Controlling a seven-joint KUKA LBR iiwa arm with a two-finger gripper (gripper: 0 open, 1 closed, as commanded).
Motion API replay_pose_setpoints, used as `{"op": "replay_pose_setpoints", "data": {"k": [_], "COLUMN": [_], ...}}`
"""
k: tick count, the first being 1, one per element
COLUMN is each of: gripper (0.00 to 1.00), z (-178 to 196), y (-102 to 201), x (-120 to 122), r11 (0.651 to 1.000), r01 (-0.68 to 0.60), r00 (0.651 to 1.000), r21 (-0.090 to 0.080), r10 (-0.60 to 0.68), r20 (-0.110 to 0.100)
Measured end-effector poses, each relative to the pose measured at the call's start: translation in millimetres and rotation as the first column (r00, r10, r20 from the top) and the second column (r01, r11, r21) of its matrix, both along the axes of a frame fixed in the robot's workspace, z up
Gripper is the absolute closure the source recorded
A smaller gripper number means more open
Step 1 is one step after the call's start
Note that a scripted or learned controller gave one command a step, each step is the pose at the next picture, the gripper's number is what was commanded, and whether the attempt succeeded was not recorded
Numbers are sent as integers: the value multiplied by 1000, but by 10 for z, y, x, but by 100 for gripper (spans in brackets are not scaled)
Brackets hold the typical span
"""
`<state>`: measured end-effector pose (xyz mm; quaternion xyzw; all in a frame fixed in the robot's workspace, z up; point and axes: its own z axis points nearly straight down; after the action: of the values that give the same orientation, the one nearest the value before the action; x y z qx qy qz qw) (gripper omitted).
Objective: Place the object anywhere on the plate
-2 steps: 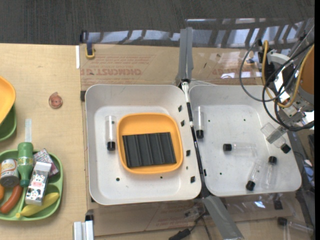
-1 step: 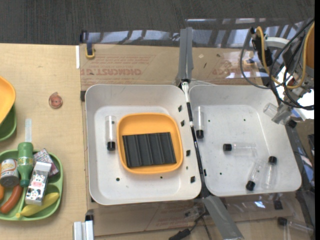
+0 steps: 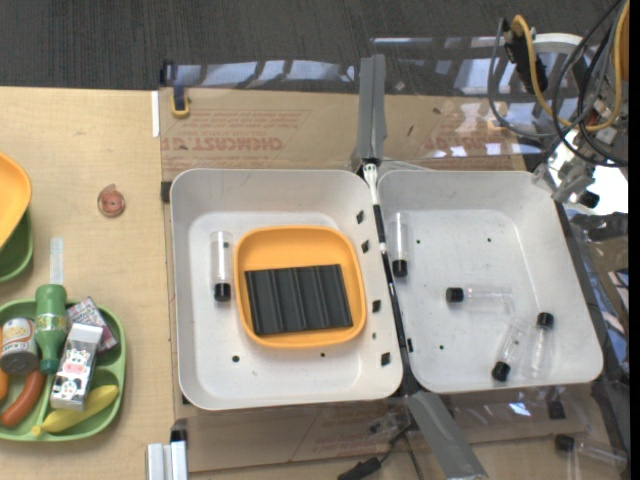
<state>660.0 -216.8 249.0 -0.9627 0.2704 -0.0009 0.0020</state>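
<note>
Plate in left bin | vial beside plate

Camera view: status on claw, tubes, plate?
Claw near the right edge, state unclear. Orange plate holds dark ridged block. Tube beside plate; nothing blocking.

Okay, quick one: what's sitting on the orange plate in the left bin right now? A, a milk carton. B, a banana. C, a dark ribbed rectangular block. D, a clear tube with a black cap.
C: a dark ribbed block lies flat on the orange plate; the nearest clear tube lies beside the plate on the left bin floor.
</note>
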Motion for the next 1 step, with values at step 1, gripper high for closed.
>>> {"op": "replay_pose_setpoints", "data": {"k": [1], "gripper": [100], "z": [784], "y": [-25], "x": [1], "r11": [978], "r01": [-210], "r00": [978], "r21": [1], "r10": [210], "r20": [0]}}
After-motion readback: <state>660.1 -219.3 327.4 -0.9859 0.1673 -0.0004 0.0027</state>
